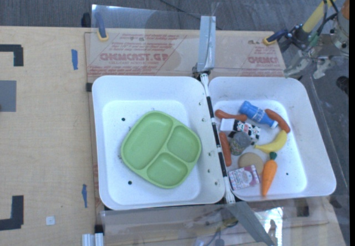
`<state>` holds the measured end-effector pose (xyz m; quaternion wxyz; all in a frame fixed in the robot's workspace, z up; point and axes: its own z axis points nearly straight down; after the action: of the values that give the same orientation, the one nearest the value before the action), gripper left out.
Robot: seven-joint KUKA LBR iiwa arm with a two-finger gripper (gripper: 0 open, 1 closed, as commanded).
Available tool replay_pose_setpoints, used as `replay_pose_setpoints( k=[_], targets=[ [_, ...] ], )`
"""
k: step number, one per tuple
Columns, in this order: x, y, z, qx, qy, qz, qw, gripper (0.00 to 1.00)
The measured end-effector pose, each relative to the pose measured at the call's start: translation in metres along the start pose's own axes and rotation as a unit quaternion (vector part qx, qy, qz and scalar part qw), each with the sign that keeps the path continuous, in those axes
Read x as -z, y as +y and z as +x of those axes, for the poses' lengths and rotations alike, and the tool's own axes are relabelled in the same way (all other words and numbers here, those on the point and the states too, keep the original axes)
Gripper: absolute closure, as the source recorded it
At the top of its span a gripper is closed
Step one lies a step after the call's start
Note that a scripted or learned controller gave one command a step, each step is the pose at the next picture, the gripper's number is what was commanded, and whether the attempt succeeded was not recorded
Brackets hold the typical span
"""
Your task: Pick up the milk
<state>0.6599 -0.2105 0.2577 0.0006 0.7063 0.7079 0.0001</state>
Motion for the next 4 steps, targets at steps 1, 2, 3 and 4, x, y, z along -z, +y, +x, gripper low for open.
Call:
replay_pose_setpoints(
  k=[1, 2, 3, 4],
  targets=[
    [0.033, 0.008, -0.011, 0.033, -0.002, -0.002, 0.9994, 0.0],
    [-0.066, 0.007, 0.044, 0.023, 0.0, 0.0, 0.9997, 0.0],
    [-0.166, 0.008, 0.106, -0.05, 0.0, -0.001, 0.9988, 0.0],
    [-0.17, -0.107, 0.08, -0.059, 0.0, -0.002, 0.9982, 0.0]
  ],
)
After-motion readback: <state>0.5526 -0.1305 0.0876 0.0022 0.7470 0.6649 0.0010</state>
